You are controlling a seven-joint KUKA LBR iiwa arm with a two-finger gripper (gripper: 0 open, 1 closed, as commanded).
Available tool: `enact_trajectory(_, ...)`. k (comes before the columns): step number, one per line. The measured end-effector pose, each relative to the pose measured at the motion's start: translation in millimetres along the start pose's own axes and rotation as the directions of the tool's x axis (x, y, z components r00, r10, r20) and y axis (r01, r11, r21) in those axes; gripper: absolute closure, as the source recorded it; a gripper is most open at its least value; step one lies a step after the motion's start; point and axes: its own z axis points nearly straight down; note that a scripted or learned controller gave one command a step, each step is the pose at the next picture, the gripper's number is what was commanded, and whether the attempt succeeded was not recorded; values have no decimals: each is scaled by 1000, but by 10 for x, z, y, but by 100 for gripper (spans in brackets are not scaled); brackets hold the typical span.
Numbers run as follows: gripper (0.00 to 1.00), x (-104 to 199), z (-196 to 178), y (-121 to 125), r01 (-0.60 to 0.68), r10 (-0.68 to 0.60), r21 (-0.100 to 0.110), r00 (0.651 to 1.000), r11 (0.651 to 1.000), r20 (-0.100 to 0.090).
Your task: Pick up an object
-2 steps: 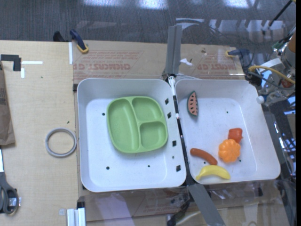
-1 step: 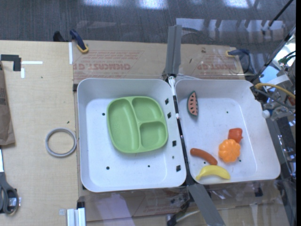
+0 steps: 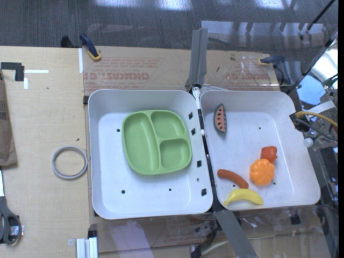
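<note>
While parked at the right rim of the right bin [image 3: 301, 195], with cables and wrist hardware of the arm [image 3: 314, 123] hanging over the wall: released or clenched, cannot tell from this angle.

All candidate toys in that same bin, leftward and toward the near edge from the arm. Nearest: small red piece [image 3: 269, 153], touching the orange pumpkin [image 3: 262, 172] just below it. Further left, sausage [image 3: 233, 178], long axis slanting from upper left to lower right; below it, banana [image 3: 243, 198], long axis roughly across the bin, near the front wall. Watermelon slice [image 3: 219, 118] well apart, up by the divider, long axis running front to back. Probably safest to take one standing clear, such as the watermelon slice or banana, closing across the short axis.

Left bin [image 3: 102, 187]: green divided plate [image 3: 157, 141].

Writing: red print on the cardboard [image 3: 129, 71] behind the bins, upside down and too faint to read securely.
</note>
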Motion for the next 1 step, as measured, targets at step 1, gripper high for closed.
enact_trajectory(1,100,166,82,36,4,-4,0,1000,1000,0)
